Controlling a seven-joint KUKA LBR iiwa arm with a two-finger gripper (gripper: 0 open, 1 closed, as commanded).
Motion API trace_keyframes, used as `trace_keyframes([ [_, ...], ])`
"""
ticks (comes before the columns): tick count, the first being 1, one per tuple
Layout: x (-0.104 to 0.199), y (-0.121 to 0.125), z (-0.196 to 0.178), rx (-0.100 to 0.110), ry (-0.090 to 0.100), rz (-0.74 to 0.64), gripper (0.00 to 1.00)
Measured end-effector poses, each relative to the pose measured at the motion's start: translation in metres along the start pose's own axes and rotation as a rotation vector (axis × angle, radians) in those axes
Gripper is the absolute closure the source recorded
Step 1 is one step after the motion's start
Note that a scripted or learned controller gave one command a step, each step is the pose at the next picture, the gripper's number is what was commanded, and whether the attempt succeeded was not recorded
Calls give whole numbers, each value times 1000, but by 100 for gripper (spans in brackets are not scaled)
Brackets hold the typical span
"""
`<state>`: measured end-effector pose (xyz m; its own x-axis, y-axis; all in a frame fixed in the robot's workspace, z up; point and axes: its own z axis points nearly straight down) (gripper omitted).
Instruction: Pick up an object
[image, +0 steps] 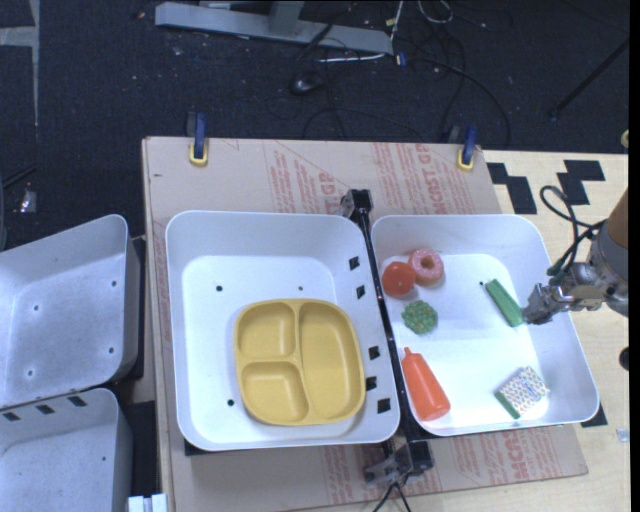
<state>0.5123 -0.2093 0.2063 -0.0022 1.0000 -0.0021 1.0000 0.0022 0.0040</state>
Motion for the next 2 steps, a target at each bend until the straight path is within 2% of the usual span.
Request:
trace_keyframes([
  [1,0,1,-53,-1,0,-1,100],
  [2,40,27,-50,2,1,-4,100],
])
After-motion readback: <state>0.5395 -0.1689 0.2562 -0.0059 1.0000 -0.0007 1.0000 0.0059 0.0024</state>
